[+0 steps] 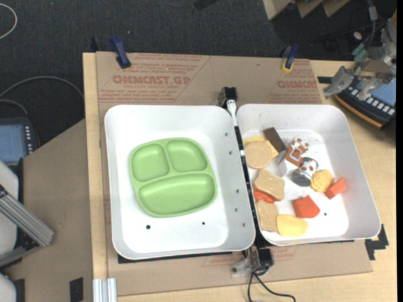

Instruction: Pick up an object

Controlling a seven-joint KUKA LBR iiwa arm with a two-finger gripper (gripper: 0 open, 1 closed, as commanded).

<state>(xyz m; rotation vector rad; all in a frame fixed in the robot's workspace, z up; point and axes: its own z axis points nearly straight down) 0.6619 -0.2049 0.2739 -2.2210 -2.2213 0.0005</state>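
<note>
Nothing had been picked up, as far as I could judge. My claw (356, 69) hung outside the bins, beyond the far corner of the right bin (354, 145), and I could not tell whether it was apart or together. The toy food pieces (271, 184) lay heaped in that bin. Choosing one, descending, gripping and lifting all remained to be done.

You could see the gripper (343, 79), just past the far right corner of the right bin (352, 128), as a small pale grey metal piece, blurred at its tip, with a dark cable (371, 8) rising above it.
</note>
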